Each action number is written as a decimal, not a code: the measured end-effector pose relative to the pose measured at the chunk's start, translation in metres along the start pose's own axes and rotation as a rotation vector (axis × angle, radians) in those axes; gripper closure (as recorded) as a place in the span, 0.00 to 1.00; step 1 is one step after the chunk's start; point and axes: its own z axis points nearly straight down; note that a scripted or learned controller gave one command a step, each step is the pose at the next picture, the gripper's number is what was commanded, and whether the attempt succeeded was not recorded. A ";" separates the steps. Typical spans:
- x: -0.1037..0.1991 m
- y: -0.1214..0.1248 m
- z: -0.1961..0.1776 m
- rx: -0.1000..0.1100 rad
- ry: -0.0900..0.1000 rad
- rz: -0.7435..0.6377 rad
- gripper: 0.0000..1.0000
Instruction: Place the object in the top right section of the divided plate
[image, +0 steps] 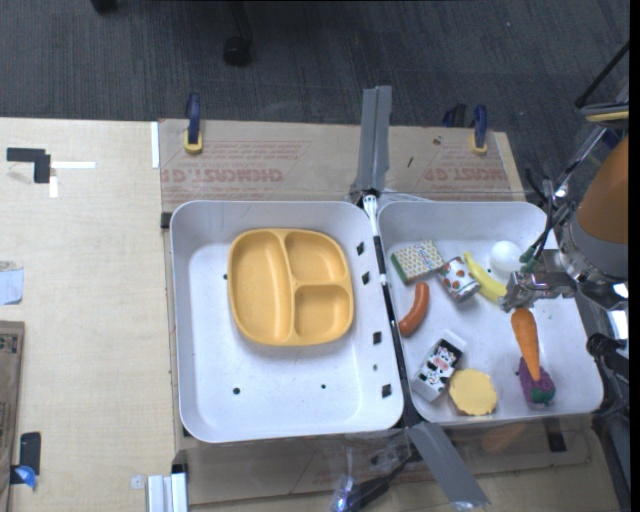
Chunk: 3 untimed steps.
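Arm is reaching in from the right edge, orange band showing at the upper right, wrist angling down and leftward into the right bin (590, 395). Gripper (522, 293) is sitting low over the bin's right side, right at the top end of the carrot (527, 343). Jaws: cannot tell how wide they are standing, and cannot tell whether anything is between them; the metal parts are blurring together there.

Carrot is lying just below the jaws, orange body pointing up toward them, purple-and-green end farthest away. Banana (485, 277) is lying just left of the jaws, white ball (505, 254) just above-left. Small can (459, 280) and checkered block (417, 260) are further left, sausage (414, 308) beyond those. Cow-print carton (437, 367) and yellow round piece (472, 392) are sitting below-left, well apart from the jaws.

Divided plate (291, 287) is resting in the left bin (200, 400), far left of the jaws, its top right section holding nothing.
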 end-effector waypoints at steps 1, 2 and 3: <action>0.093 0.006 -0.086 0.000 0.000 -0.110 1.00; 0.092 0.006 -0.094 0.002 -0.003 -0.113 1.00; 0.144 0.043 -0.023 0.005 -0.001 -0.201 1.00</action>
